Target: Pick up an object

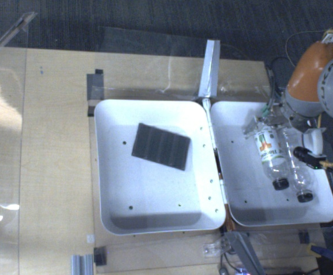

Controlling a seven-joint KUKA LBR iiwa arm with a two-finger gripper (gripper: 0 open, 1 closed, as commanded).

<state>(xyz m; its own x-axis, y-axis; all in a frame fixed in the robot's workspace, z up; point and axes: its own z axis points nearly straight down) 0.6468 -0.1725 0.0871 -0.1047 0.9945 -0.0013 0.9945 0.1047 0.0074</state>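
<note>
A clear plastic bottle [269, 150] with a white, orange and green label lies in the right bin [241, 205], its black cap toward the front. A second clear bottle [297, 173] with a black cap lies just to its right. A flat dark ribbed pad [161, 146] rests in the left bin [155, 216], toward the back. My gripper [272, 118] hangs over the back of the right bin, at the upper end of the labelled bottle. Whether it touches the bottle cannot be told, and nothing is seen held in it.
The grey arm with its orange band [312, 73] covers the right bin's back right corner. A black fitting with a yellow cable [308, 156] sticks out beside the bottles. A metal divider post [210, 67] stands behind the gap between the bins.
</note>
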